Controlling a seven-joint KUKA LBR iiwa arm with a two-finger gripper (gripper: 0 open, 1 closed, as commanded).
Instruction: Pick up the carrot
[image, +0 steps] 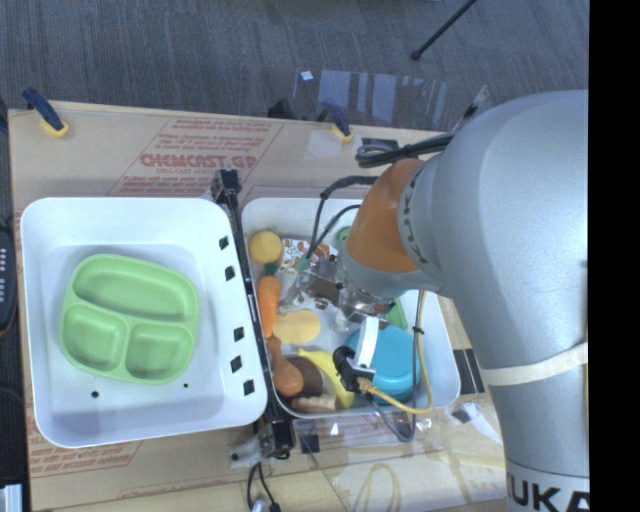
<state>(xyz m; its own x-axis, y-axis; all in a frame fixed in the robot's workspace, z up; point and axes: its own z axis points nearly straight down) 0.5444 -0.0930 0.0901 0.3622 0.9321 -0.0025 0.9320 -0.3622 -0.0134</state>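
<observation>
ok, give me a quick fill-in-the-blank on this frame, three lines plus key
1. The green divided plate lies in the ___ bin.
2. The carrot lies along the ___ wall of the right bin.
3. The plate has ___ compartments.

Missing words: left; left; three

Two bins side by side on the bench (150, 160). Left bin (40, 300): one divided tray (130, 315) lying at its centre. Right bin (445, 375): crowded. Carrot (268, 305) lies along the bin's 9 o'clock wall; round fruit (265, 246) just beyond it at 12 o'clock; potato (297, 327) touching the carrot at 3 o'clock; banana (322, 366) at 5 o'clock of the potato. Arm (500, 250) enters from 3 o'clock; gripper (325, 285) over the bin's middle, near the carrot's 3 o'clock side.
</observation>
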